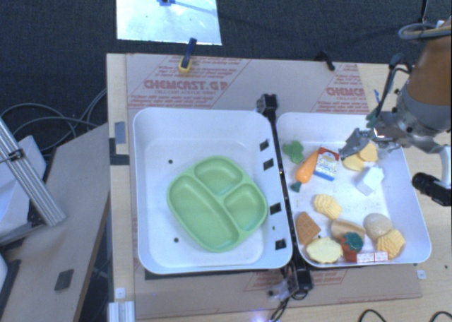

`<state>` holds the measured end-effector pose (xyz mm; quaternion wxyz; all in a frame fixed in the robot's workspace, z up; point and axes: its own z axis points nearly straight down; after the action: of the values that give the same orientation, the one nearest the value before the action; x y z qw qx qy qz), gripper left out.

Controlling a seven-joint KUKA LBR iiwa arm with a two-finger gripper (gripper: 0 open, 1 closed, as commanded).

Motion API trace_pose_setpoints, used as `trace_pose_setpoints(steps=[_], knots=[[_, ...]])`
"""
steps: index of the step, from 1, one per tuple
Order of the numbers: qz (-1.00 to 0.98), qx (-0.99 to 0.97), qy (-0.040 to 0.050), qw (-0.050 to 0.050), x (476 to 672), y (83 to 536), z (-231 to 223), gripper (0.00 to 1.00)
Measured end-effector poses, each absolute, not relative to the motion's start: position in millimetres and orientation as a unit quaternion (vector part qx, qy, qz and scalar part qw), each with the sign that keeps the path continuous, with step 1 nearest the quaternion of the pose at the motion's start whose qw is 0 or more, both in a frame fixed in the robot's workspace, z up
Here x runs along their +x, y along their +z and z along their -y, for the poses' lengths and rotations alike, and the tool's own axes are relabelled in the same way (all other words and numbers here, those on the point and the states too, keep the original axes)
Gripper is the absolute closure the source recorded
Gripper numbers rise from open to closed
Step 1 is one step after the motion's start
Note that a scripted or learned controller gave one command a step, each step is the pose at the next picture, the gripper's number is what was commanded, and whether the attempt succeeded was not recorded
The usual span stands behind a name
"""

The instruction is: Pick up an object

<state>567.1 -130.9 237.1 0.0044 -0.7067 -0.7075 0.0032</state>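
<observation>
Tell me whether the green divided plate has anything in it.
Empty. The green divided plate lies flat in the left bin, all three compartments bare; the toy foods sit in the right bin.

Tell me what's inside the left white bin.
The left bin holds a green divided tray with three compartments, nothing in them. Whatever lies beneath the tray is covered.

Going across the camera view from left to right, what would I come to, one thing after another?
Grey cables on the floor → green three-compartment plastic tray in the left white bin → orange toy carrot → white cube-shaped block → the arm's gripper just above it.
</observation>
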Motion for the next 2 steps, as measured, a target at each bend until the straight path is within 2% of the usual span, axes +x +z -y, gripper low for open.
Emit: trace_pose_setpoints(steps=[1, 2], knots=[[0.708, -0.706, -0.0004, -0.001, 569.5, 243, 131, 0.0], [0.708, -0.707, 0.0005, 0.001, 570.0, 202, 131, 0.0]])
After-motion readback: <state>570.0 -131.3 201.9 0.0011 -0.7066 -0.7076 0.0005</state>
